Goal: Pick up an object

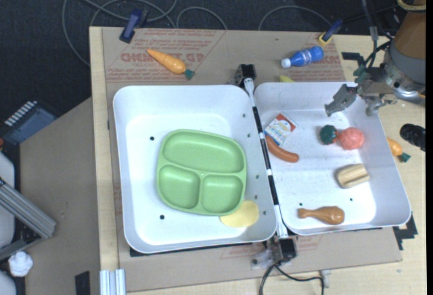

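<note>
My gripper (355, 105) hangs over the far right part of the right bin (304, 101), open, with nothing between its fingers. Just below it lie a pink-red toy fruit (350, 139) and a dark green piece (328, 134), side by side. Further into the bin sit a tan bread roll (351, 175) and a brown drumstick (322, 214). A red sausage (282, 151) and a small printed packet (280, 128) lie near the bin's left wall.
The left bin (135, 124) holds a green divided plate (201, 171) and a pale yellow piece (239, 216). On the bench behind the bins lie a toy carrot (169, 61) and a blue bottle (302, 57). A small orange piece (396, 149) rests beside the right bin's outer rim.
</note>
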Robot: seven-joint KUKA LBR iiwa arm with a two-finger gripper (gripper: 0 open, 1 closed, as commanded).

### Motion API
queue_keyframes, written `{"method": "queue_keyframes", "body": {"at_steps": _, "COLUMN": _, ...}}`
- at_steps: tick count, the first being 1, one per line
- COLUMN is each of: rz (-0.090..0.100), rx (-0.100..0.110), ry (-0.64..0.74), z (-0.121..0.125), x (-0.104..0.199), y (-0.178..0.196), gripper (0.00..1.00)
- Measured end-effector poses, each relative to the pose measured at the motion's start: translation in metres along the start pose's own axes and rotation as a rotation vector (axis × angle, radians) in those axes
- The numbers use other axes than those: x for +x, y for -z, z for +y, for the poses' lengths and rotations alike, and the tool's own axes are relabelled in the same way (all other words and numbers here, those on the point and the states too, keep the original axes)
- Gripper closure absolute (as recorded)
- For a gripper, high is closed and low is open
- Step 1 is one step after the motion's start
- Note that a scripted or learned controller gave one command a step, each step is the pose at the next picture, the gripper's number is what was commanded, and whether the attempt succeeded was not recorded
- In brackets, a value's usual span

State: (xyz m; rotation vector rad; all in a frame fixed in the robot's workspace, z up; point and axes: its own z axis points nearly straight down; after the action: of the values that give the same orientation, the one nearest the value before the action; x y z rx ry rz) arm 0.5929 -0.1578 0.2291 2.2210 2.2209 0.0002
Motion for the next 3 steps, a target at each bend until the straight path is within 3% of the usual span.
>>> {"method": "queue_keyframes", "body": {"at_steps": 1, "rz": 0.001, "rx": 0.004, "ry": -0.001, "z": 0.018, "x": -0.032, "y": -0.105, "gripper": 0.00}}
{"method": "queue_keyframes", "body": {"at_steps": 2, "rz": 0.001, "rx": 0.003, "ry": 0.001, "z": 0.010, "x": -0.011, "y": -0.145, "gripper": 0.00}}
{"method": "queue_keyframes", "body": {"at_steps": 3, "rz": 0.000, "rx": -0.001, "ry": 0.001, "z": 0.011, "x": -0.011, "y": -0.134, "gripper": 1.00}}
